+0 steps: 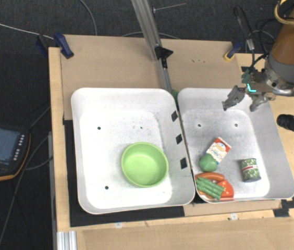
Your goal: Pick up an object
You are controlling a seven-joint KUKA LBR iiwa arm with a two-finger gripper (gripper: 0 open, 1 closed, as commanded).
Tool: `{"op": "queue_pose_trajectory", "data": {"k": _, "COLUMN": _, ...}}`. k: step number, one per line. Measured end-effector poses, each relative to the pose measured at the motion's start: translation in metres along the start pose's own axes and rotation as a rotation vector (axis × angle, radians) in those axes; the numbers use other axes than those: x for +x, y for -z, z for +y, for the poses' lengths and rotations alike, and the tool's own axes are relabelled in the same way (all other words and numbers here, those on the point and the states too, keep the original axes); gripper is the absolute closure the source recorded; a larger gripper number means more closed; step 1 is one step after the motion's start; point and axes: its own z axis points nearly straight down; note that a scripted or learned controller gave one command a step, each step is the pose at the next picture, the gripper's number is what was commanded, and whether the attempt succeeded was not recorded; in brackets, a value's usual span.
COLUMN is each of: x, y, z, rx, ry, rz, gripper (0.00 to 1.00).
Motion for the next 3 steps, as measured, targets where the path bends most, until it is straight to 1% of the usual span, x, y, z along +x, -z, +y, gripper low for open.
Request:
{"op": "queue_pose_trajectory", "data": {"k": 1, "x": 0.0, "y": 0.0, "z": 0.0, "rx": 0.0, "ry": 0.0, "rz": 0.0, "gripper": 0.0}}
{"op": "queue_pose_trajectory", "data": {"k": 2, "x": 0.001, "y": -0.057, "z": -0.009, "rx": 0.004, "ry": 0.0, "rz": 0.001, "gripper": 0.0}}
{"op": "queue_pose_trajectory", "data": {"k": 3, "x": -0.005, "y": -0.117, "z": -0.007, "rx": 0.005, "ry": 0.0, "rz": 0.001, "gripper": 0.0}}
